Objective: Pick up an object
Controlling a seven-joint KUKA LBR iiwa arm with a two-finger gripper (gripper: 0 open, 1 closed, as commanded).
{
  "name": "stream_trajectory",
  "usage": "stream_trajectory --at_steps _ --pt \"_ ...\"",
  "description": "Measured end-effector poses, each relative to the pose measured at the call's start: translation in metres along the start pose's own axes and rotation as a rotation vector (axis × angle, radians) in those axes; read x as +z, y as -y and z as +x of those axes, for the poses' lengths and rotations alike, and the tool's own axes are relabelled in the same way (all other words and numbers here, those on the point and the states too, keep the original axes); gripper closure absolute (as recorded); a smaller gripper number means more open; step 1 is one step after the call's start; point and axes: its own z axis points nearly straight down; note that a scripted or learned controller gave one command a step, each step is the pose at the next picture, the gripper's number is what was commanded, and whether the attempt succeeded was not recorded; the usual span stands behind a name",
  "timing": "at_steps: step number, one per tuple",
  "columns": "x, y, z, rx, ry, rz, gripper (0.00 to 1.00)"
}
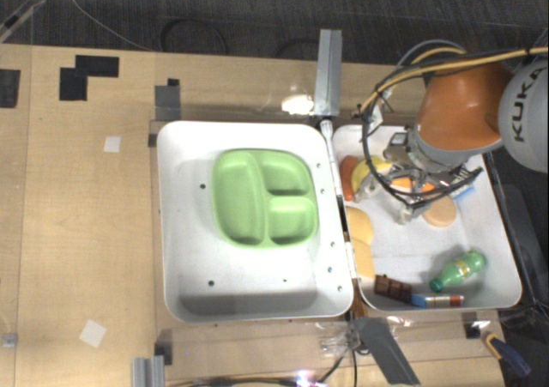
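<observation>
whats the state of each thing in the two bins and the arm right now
green divided tray: flat in the left bin, right way up, nothing in its compartments
green bottle: lying on its side in the right bin
brown bar: lying flat by the right bin's near wall
tan round piece: lying flat beside the tool
tool: low in the right bin among the items

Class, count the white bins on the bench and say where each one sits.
2. The left bin holds a green divided tray. The right bin sits beside it, under the arm, holding a green bottle.
</observation>
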Motion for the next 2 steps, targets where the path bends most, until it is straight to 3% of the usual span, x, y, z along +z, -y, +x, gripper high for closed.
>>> stream_trajectory --at_steps 1,2 --pt "-0.001 -0.014 0.006 0.048 0.001 0.003 0.0" --pt "0.0 0.001 -0.013 0.152 -0.001 0.0 0.0"
